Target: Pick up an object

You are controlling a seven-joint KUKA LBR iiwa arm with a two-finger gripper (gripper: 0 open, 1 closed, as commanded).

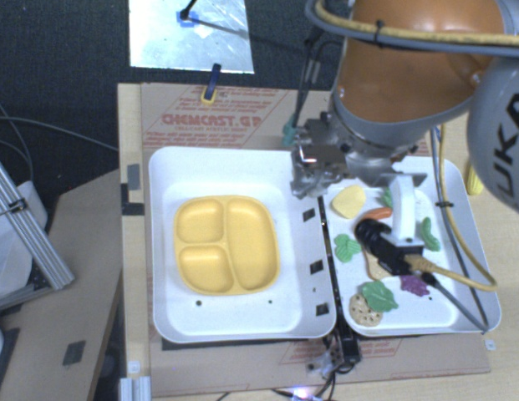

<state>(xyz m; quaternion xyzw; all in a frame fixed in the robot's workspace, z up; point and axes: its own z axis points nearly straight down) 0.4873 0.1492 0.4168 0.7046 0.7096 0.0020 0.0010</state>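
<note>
Two white bins sit side by side on the bench. Left bin (163, 307) holds a yellow divided plate (227, 245). Right bin (472, 249), beside it, holds small toy foods: yellow piece (349, 200), green leaf (379, 295), cookie (364, 310), purple piece (414, 286). Gripper (313, 174) hangs over the divider near the right bin's far corner; grip state cannot be told.

Grey arm (426, 65) with orange band, reaching in from the right.
</note>
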